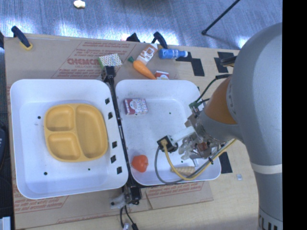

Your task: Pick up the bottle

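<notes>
While over right bin point(144, 87), arm point(249, 90) bent low

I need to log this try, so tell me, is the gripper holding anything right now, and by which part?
It cannot be told. The gripper is low over the right bin, near its front edge, with cables around it. The bottle lies on the bench behind that bin.

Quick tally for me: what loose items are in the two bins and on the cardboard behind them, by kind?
Yellow divided plate: 1
Red-and-white carton: 1
Tomato: 1
Carrot: 1
Blue bottle: 1
White bottle with an orange label: 1
Patterned packet: 1
Total: 7
</notes>
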Controlling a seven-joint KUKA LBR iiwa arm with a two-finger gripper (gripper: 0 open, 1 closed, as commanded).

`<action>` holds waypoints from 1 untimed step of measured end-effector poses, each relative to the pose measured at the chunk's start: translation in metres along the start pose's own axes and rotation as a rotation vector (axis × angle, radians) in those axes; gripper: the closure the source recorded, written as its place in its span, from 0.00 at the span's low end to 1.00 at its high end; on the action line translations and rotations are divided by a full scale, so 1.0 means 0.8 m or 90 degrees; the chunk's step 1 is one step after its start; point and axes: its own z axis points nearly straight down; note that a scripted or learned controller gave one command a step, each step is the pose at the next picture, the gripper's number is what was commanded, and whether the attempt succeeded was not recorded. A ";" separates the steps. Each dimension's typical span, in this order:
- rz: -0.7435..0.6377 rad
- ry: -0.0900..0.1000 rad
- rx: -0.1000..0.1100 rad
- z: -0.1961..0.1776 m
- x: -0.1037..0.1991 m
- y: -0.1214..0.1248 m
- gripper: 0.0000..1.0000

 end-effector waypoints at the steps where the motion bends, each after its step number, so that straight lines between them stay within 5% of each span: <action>1: -0.007 0.001 -0.001 -0.060 -0.005 0.021 1.00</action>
